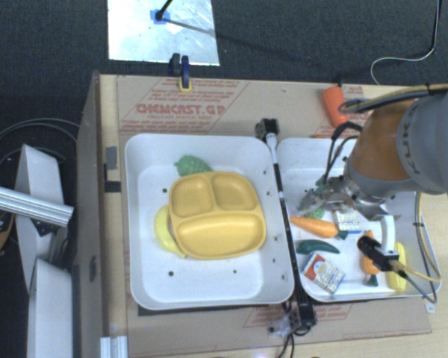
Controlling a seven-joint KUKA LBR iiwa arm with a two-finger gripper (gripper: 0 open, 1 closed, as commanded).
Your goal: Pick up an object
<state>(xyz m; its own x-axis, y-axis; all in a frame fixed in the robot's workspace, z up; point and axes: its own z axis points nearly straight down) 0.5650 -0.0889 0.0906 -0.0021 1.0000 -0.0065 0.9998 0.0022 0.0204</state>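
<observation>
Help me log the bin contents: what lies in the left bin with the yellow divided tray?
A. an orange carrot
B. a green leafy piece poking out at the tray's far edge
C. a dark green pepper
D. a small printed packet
B: a green leafy piece shows just beyond the far edge of the yellow divided tray in the left bin.

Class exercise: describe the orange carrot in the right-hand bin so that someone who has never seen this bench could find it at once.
Start at the two white bins side by side and take the right bin, where the grey arm's gripper reaches in. The carrot lies near the bin's left wall, just below the gripper and above a dark green piece. It is the long, tapered, plain orange item.
</observation>
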